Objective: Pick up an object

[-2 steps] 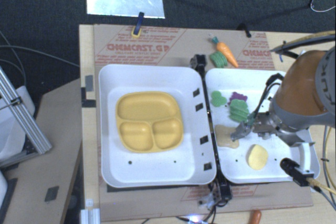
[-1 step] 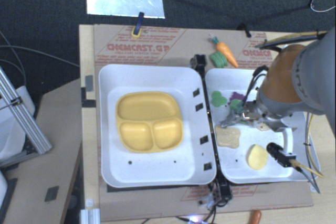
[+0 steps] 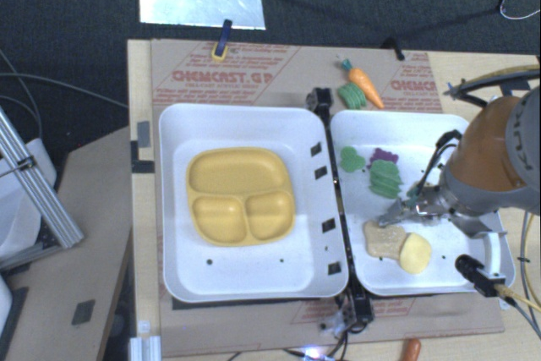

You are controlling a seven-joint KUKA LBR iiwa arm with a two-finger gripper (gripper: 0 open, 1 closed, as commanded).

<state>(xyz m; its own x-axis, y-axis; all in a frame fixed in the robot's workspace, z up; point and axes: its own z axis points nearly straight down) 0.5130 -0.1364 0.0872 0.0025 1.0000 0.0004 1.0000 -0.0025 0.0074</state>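
Two shallow white bins are sitting side by side on the tabletop [image 3: 254, 63]. Right bin [image 3: 482, 127]: end effector [image 3: 390, 217] is hovering at centre, grip state unreadable. Pale tan bread-shaped piece [image 3: 382, 239] is lying just at its 6 o'clock; round yellow lemon-like piece [image 3: 414, 254] is touching that at 4 o'clock.

Two white bins [image 3: 254, 118] are seen on a tan table [image 3: 279, 68] printed with red lettering. A yellow tray [image 3: 241, 192] is seen in the left one. In the right one, green [image 3: 385, 179], purple [image 3: 385, 155], beige [image 3: 385, 239] and yellow [image 3: 415, 254] items are seen. An orange carrot [image 3: 365, 84] with a green top is seen outside.
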